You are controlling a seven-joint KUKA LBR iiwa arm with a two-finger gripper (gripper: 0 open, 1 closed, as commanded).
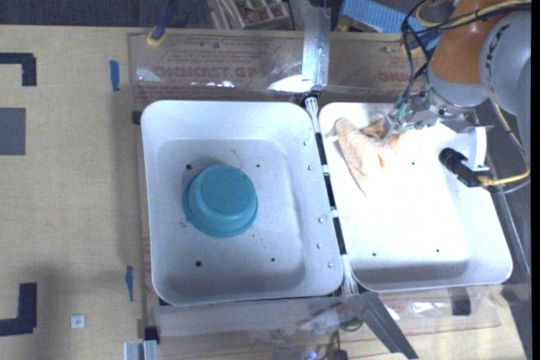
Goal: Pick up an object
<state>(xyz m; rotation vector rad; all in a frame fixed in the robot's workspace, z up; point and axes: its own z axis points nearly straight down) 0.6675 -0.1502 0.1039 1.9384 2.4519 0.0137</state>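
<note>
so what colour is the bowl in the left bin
Teal blue bowl, shown in the camera view.

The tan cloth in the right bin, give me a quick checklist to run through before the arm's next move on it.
1. Target located: a tan cloth lies in the upper left part of the right bin. Ok.
2. Hand over the target: the hand sits at the cloth's upper right end. Ok.
3. Cloth between the fingers: too blurred and washed out to judge. Cannot tell.
4. Cloth off the bin floor: most of it looks flat on the floor. Not ok.
5. Room near the bin wall: the cloth lies close to the divider between the bins. Cannot tell if it will snag.
6. Other object out of the way: the teal bowl sits upside down in the left bin. Ok.
</note>
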